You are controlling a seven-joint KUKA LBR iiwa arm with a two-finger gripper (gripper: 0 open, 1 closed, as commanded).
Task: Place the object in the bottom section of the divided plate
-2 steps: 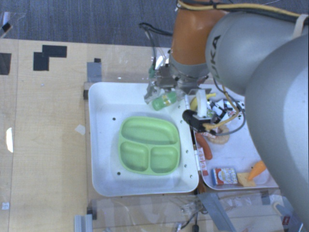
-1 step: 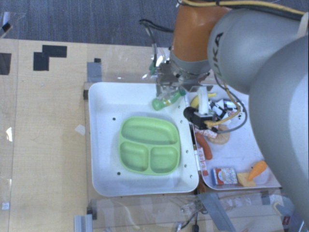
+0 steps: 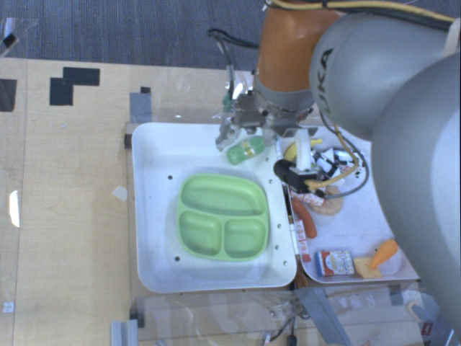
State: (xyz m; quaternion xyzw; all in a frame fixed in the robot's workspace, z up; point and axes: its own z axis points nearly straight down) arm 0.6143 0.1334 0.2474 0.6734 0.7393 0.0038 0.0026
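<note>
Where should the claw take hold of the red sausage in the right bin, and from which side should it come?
Grip the red sausage at its middle, across its narrow width, coming straight down from above. It lies flat and long, close to the left wall of the right bin, so a sideways approach would probably be blocked.

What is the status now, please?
Gripper above left bin's far edge, green bottle at its fingers, grasp unconfirmed. Divided plate unloaded. Path unobstructed.

bright, even light, soft shadows, slight blur, glare on the bench [image 3: 14, 207].
</note>
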